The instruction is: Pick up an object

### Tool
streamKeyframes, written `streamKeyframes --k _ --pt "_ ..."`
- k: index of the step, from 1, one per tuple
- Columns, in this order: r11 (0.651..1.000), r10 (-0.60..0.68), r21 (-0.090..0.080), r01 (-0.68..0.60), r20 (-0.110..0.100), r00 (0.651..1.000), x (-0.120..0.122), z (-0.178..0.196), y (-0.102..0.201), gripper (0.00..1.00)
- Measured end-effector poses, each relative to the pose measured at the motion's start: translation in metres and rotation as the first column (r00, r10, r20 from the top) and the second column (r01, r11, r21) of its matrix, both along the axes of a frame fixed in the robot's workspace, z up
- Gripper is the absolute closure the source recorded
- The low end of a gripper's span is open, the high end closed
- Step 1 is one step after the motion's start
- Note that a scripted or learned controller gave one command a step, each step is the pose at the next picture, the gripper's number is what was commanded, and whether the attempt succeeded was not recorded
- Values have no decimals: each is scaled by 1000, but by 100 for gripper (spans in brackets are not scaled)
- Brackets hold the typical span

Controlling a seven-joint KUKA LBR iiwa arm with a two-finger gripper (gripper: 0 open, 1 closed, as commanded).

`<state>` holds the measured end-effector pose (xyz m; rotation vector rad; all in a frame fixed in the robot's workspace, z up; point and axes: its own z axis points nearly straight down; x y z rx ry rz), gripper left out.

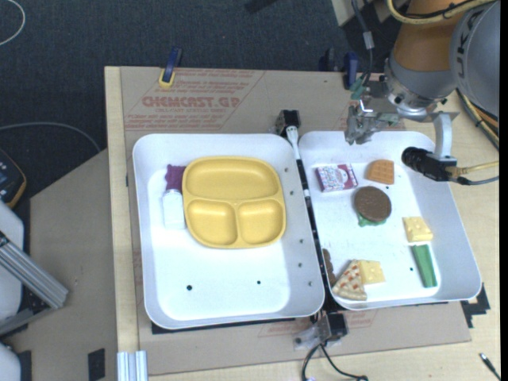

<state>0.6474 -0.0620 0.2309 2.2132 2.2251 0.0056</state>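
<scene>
The right bin [456, 236] holds several toy foods. A pink-and-white packet [336, 178] lies at its upper left, an orange cracker [381, 171] beside it, and a brown burger on a green base [371, 205] in the middle. A yellow cheese block [417, 228] and a green stick [425, 264] lie at the right, a pizza slice [354, 279] at the front. My gripper [361, 129] hangs over the bin's far left corner, above the packet, with nothing seen between its fingers.
The left bin [230, 292] holds a yellow three-compartment tray [234, 201], with a white bottle [172, 209] and a purple item [175, 176] at the tray's left. A black clamp [287, 122] sits between the bins at the back. The grey arm with its orange band [432, 38] fills the upper right.
</scene>
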Motion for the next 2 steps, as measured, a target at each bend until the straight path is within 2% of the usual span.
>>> streamKeyframes --k 1,2 --pt "1000 1 2 -1 -8 1000 0 -15 57 100" --pt "1000 -2 0 2 0 1000 0 5 78 100"
